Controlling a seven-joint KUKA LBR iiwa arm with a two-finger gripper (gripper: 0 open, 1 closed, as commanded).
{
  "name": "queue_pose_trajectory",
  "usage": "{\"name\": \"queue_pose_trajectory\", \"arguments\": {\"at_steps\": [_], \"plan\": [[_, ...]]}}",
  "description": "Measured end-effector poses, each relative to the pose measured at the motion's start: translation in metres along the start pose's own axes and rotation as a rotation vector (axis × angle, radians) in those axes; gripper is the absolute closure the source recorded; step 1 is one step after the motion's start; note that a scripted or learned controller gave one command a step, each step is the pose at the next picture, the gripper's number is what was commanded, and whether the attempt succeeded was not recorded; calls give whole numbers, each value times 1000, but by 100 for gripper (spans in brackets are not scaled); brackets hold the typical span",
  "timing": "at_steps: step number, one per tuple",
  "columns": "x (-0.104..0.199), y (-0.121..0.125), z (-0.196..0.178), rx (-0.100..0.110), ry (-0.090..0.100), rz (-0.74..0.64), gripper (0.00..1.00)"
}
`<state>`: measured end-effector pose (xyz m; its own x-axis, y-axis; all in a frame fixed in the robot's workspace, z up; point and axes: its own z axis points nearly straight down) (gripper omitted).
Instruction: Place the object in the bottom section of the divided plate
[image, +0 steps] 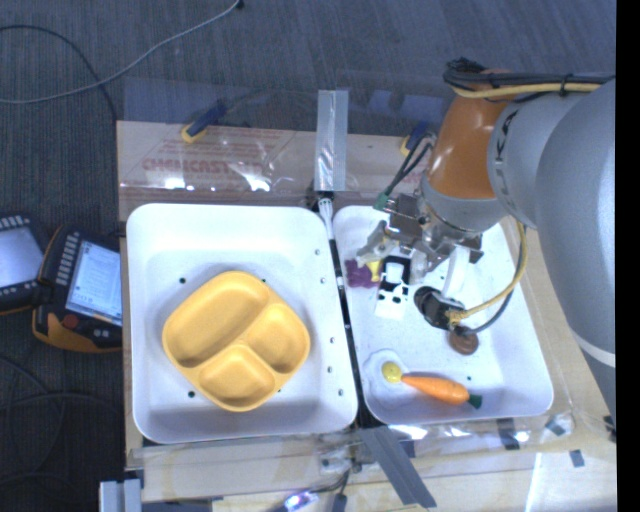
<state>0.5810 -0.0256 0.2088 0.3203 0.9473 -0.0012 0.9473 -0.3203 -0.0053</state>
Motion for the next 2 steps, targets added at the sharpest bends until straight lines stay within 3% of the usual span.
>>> {"name": "queue_pose_trajectory", "arguments": {"at_steps": [1, 2], "plan": [[60, -46, 3, -1, -1, -73, 100], [116, -33, 2, 0, -3, -15, 100]]}}
